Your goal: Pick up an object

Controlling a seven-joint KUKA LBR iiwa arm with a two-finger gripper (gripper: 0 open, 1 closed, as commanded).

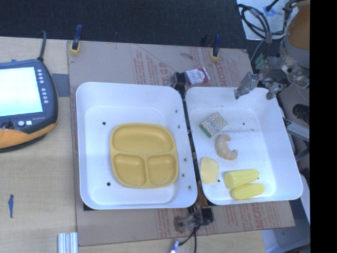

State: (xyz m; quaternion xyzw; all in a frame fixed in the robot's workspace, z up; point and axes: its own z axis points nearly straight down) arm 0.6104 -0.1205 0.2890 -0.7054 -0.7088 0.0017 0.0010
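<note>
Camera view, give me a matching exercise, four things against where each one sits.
Things:
1. divided yellow tray
2. croissant
3. gripper
4. handheld screen pendant

Places:
A. on the bench, left of both bins
B. above the right bin's far edge
C. in the left bin
D. middle of the right bin

Pairs: 1-C, 2-D, 3-B, 4-A

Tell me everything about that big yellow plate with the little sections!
The yellow plastic divided plate is a rounded rectangle with three compartments: one wide one at the far side and two smaller ones at the near side. It looks smooth, with nothing in it. It lies flat in the middle of the left white bin, touching only the bin floor.
</note>
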